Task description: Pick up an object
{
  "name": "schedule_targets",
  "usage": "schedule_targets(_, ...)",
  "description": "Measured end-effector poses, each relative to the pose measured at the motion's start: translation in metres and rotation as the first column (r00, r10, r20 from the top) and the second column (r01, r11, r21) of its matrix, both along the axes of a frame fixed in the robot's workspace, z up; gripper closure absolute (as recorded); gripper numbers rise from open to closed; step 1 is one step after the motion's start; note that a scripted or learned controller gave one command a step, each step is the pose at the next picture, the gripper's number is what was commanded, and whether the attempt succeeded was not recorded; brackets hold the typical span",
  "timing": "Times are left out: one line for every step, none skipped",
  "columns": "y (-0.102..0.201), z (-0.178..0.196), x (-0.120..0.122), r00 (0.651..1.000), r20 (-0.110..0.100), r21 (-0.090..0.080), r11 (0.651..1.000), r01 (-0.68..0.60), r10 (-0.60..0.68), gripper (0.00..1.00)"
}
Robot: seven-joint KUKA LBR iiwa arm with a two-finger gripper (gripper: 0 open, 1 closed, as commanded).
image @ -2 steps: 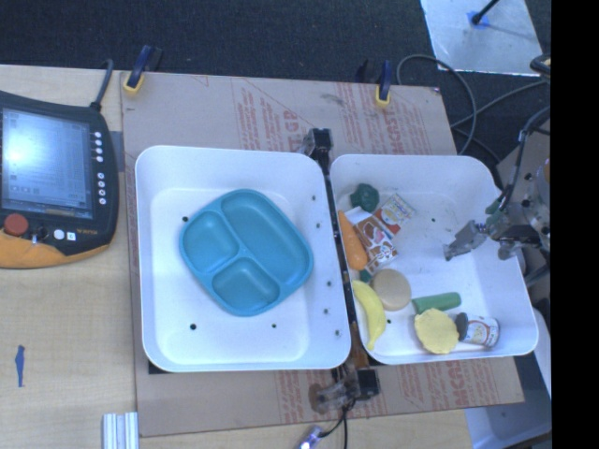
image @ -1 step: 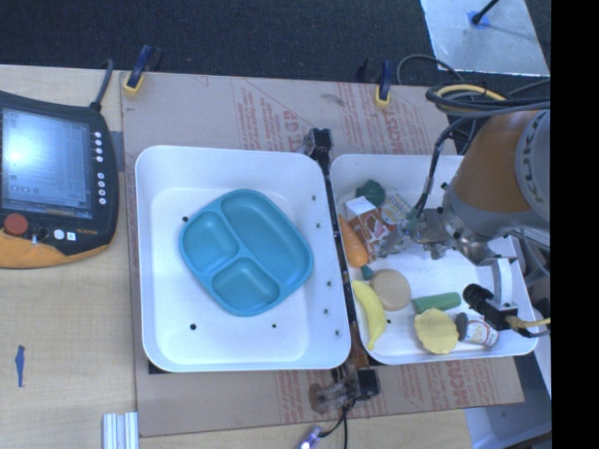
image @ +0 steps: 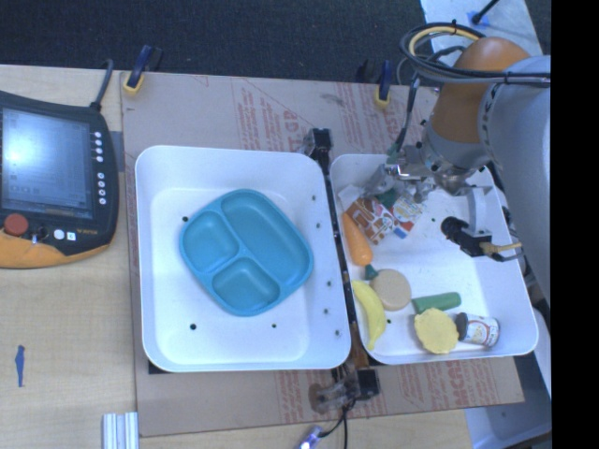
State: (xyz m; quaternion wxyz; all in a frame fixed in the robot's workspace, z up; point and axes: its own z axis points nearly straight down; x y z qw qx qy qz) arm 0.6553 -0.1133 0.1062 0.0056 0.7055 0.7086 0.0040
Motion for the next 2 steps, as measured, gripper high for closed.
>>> schedule_targets(-0.015,-0.002,-0.071,1.000,0.017,-0.002,1.000,0.001,-0.001,0.00)
schedule_targets(0.009,-0.003,-0.024,1.000,0.001,-0.003,1.000,0.001,-0.001,0.00)
